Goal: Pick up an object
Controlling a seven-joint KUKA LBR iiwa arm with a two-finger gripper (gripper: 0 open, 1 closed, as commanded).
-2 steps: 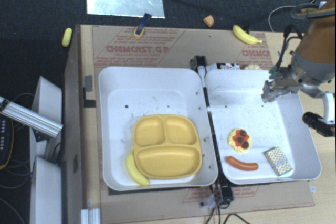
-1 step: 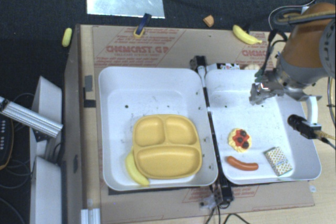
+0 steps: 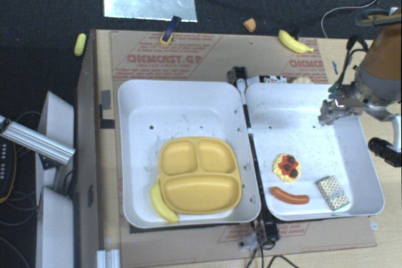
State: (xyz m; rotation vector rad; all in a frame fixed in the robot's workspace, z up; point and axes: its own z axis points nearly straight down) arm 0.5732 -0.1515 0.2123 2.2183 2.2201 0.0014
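Observation:
In the right bin (image 3: 295, 100) lie a small pizza toy (image 3: 287, 167) with red and dark toppings, a red sausage (image 3: 289, 196) and a patterned grey packet (image 3: 332, 192) near the front. My gripper (image 3: 331, 113) hangs over the right bin's back right part, well behind and right of these objects. Nothing shows between its fingers.
The left bin (image 3: 182, 103) holds a yellow divided tray (image 3: 200, 174) with a banana (image 3: 162, 204) at its front left. Outside the bins, a banana (image 3: 294, 41) and an orange piece (image 3: 250, 24) lie on the cardboard's far edge. A black divider (image 3: 250, 135) runs between the bins.

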